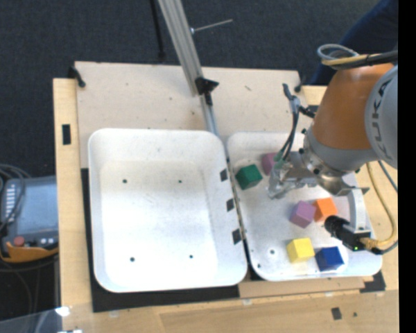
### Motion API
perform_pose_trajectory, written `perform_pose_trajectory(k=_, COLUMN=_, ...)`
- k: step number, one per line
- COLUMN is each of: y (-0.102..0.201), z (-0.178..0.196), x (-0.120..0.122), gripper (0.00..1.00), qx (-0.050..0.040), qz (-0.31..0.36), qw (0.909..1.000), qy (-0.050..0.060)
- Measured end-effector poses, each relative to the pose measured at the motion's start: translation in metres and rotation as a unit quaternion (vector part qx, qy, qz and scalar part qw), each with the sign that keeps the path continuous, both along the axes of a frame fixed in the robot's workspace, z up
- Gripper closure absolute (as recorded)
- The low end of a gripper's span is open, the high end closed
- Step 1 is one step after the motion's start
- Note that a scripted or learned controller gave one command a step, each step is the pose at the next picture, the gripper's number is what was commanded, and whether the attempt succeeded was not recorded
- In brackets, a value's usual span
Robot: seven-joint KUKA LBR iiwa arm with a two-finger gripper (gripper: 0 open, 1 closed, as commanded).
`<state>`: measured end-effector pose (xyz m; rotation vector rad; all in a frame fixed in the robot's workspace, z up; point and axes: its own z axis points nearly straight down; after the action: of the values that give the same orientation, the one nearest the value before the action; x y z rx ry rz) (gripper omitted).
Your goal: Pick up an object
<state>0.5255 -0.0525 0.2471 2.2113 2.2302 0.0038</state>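
Several small blocks lie in the right bin (pixel 263 262). A green block (pixel 248 177) sits near its left wall, with a mauve block (pixel 267 162) just behind it, partly hidden by the arm. A purple block (pixel 303 213) and an orange block (pixel 325 208) lie side by side in the middle. A yellow block (pixel 299 249) and a blue block (pixel 329 257) rest near the front wall. My gripper (pixel 280 184) hangs low over the bin floor, right of the green block and left of the purple one. Nothing shows between its fingers.
The left bin (pixel 104 186) stands beside the right one, their walls meeting along a central divide. A slanted metal pole (pixel 187 54) rises from behind the bins. The grey and orange arm (pixel 347 123) covers the right bin's back right part.
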Motion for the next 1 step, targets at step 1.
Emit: perform_pose_trajectory(k=1, y=0.0567, z=0.0038, x=0.0110, gripper=1.00, qx=0.0002, qz=0.000, qw=1.0000, qy=0.000)
